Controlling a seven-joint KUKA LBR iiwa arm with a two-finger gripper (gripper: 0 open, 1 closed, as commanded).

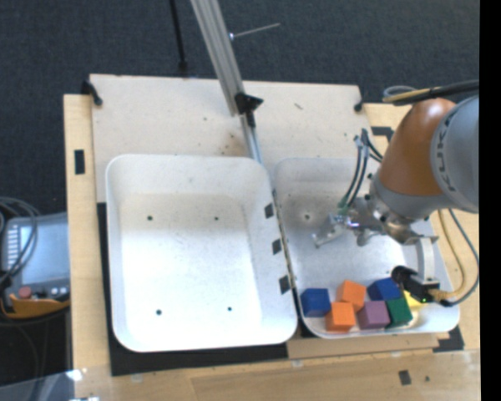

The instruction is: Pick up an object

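Several small blocks lie clustered at the near end of the right bin (pixel 311 192): a blue block (pixel 316 301), two orange blocks (pixel 353 291) (pixel 342 316), a purple block (pixel 373 314), a green block (pixel 399 312) and another blue block (pixel 385 289), with something yellow (pixel 415 295) at the right. My gripper (pixel 344 231) hangs over the middle of the right bin, above and a little behind the cluster, apart from every block. The arm's orange band (pixel 411 153) and grey wrist cover the bin's right side.
The left bin (pixel 192 249) sits beside the right one, sharing a raised middle edge. A slanted metal pole (pixel 221 57) rises from the bench behind the bins. Cables (pixel 359 170) trail along the wrist. A device with wires (pixel 29 261) sits off the bench at left.
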